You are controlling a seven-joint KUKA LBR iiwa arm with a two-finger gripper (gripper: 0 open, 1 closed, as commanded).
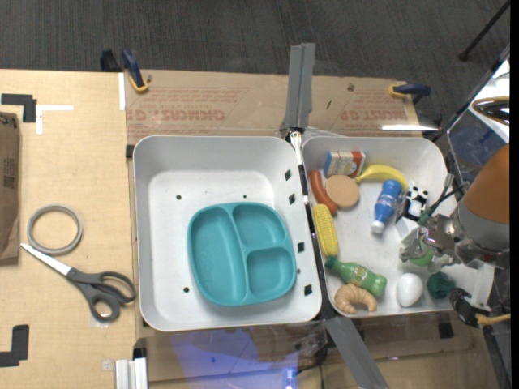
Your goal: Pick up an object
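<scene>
Object: nothing is being lifted yet; every toy is lying in the right bin [438,148].
Gripper: the gripper [422,245] is hanging low over the bin's right side, above a green item [418,258]; I cannot tell how its fingers are set.
Near the gripper: an egg [409,290] just below it, a blue bottle [388,205] to its upper left.
Done: the reach, seemingly.
Left: closing on a toy, then lifting.
Left bin: holding a teal tray [242,254].
</scene>
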